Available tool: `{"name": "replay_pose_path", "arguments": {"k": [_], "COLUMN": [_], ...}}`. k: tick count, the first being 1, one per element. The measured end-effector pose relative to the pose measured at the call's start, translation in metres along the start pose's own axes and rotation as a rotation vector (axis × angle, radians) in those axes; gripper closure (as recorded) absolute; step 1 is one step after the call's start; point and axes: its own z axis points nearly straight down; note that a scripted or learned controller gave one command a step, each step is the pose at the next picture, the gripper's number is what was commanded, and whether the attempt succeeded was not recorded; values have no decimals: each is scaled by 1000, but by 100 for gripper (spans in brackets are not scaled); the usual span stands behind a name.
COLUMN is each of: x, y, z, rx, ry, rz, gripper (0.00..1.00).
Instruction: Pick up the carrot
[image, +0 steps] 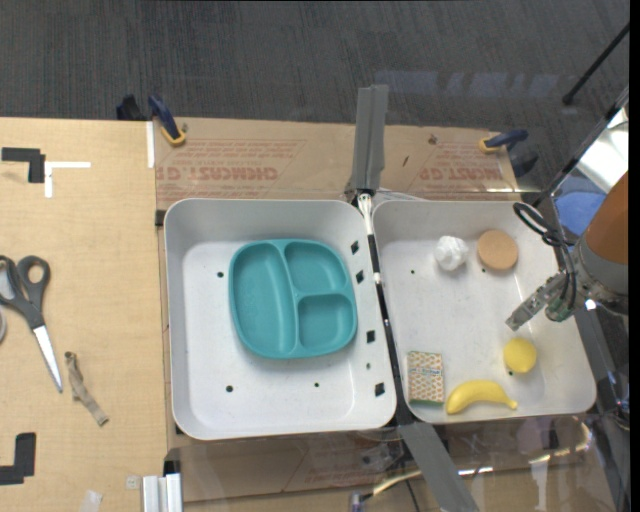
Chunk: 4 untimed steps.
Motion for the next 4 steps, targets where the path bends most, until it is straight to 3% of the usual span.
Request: {"name": "replay_pose_path", "arguments": {"k": [1, 2, 3, 4], "x": [118, 71, 5, 19], "y": [30, -7, -19, -43], "z": [-22, -30, -165, -208], "rx": [2, 0, 1, 1], "ry": [6, 4, 1, 2], "rz": [0, -457, -316, -385], "gripper": [100, 100, 100, 100]}}
